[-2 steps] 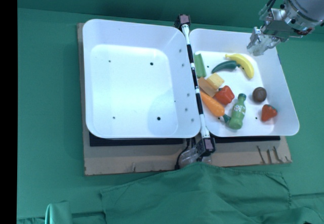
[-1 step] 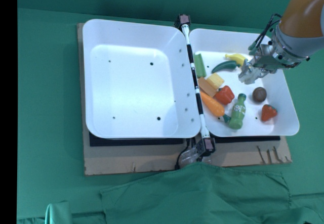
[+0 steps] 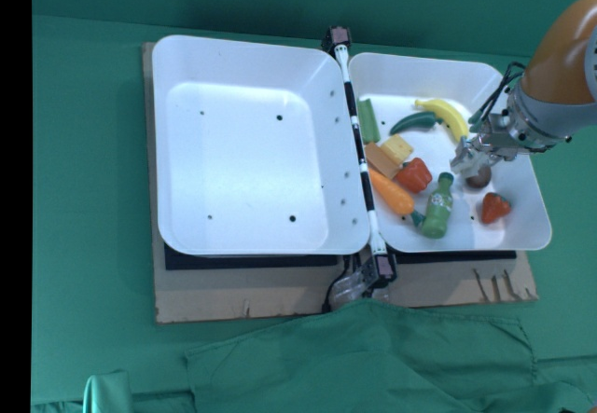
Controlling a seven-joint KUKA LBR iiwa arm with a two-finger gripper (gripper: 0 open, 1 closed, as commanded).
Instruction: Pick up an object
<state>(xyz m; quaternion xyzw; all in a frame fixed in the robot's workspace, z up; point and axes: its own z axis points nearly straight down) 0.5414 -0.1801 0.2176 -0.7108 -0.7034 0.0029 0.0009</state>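
Note:
The right bin (image 3: 522, 232) holds several toy foods: a yellow banana (image 3: 444, 113), a dark green pepper (image 3: 413, 123), a green cucumber piece (image 3: 369, 120), a yellow-orange block (image 3: 390, 156), a red pepper (image 3: 414, 175), an orange carrot (image 3: 392, 193), a green bottle (image 3: 437, 207), a red strawberry (image 3: 494, 207) and a small brown item (image 3: 478, 179). My gripper (image 3: 469, 162) hangs low over the right part of this bin, just above the brown item and right of the red pepper. Nothing shows between its fingers.
The left bin (image 3: 177, 225) sits beside the right one, with a black-and-white striped divider (image 3: 356, 131) between them. Both rest on a cardboard sheet (image 3: 242, 299). Green cloth (image 3: 373, 364) is bunched at the front edge.

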